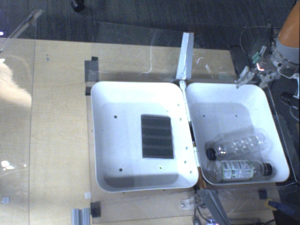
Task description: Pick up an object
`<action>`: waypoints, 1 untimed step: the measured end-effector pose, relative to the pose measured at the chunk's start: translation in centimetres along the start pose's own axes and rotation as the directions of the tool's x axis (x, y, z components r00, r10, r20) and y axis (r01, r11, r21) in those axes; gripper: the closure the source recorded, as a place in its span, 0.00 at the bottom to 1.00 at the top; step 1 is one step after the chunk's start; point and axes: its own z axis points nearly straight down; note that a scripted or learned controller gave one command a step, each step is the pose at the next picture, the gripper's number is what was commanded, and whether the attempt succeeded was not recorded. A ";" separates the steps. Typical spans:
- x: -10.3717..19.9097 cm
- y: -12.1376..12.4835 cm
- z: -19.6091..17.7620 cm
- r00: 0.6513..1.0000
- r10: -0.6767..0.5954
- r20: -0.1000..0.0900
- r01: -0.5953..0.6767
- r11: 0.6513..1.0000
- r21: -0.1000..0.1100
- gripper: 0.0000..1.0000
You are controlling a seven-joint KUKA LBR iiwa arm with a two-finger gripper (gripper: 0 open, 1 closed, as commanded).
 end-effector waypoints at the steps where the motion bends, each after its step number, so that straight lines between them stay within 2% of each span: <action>1: 0.1 -7.3 12.6 0.981 -0.194 0.001 0.194 0.981 -0.002 0.00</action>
